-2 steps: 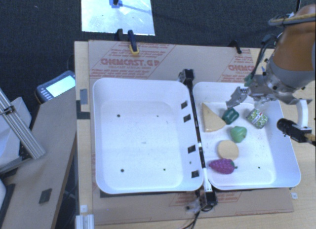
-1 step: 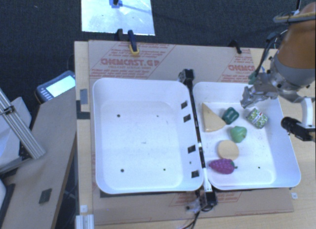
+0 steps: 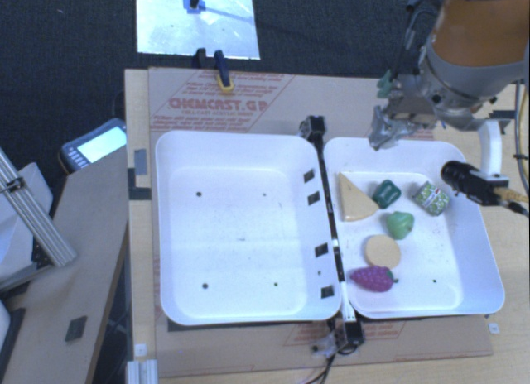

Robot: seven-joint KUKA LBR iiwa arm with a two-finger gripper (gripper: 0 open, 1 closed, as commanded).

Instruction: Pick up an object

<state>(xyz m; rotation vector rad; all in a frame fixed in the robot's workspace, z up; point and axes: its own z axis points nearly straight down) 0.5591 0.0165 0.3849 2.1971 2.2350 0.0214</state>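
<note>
The arm (image 3: 476, 18) comes in from the right, grey body with the orange band up top, and the tool (image 3: 387, 136) hangs above the far rim of the right bin (image 3: 472, 291), over its back-left corner. The tips point down and look close together, but whether they are parted or closed, I cannot tell from this angle. Nothing sits between them.

Down in the right bin, six things lie loose. A pale yellow wedge (image 3: 356, 198) sits nearest the divider, point toward the back. Just beside it, touching or nearly so, a dark green piece (image 3: 386, 193). Further right, a small green-and-white can (image 3: 431, 199) lies tilted near the right wall. Toward the front, a lighter green pepper (image 3: 400, 224), then a tan disc (image 3: 382, 252), and at the front the purple grapes (image 3: 372, 278), close against the disc. All of them are apart from the tool, which is above and behind the wedge.

A black cylinder (image 3: 465, 180) on a white bracket pokes in over the right rim, near the can.

The left bin (image 3: 166, 233) shows bare white floor. Black clips (image 3: 319, 225) run along the seam between the two bins. Both rest on a cardboard sheet (image 3: 248, 101) with red lettering on the bench (image 3: 91, 233).
</note>
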